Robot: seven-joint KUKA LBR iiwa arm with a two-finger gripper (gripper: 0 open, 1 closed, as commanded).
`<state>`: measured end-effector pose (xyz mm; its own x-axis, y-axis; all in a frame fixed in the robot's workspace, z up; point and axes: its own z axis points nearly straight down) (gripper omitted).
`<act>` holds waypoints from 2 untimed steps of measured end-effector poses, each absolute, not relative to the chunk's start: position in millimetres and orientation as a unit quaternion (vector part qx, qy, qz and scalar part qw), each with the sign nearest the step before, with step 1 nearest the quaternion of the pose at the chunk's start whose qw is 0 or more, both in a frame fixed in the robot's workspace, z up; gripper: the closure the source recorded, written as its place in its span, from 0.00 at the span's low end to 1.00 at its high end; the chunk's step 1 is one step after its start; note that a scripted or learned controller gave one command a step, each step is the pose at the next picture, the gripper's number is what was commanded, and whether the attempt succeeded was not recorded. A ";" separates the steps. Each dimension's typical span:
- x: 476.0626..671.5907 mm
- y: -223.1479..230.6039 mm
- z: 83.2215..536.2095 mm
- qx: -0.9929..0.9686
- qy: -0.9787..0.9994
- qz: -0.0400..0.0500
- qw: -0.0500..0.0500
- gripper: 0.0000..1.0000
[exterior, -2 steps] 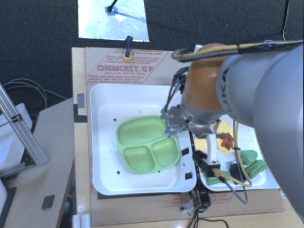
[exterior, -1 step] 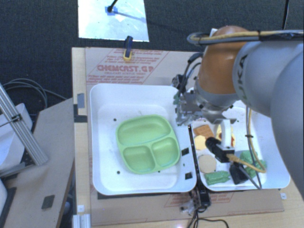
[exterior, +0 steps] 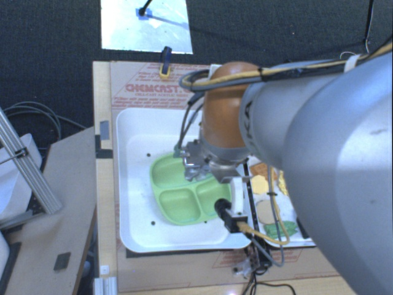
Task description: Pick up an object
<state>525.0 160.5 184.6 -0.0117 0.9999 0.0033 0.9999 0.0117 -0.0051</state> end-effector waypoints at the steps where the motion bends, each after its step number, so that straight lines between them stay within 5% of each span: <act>1: 523.2 78.1 209.8 -0.709 -0.705 0.000 -0.002 1.00; 2: 492.2 -17.5 201.6 -0.710 -0.704 0.002 0.000 1.00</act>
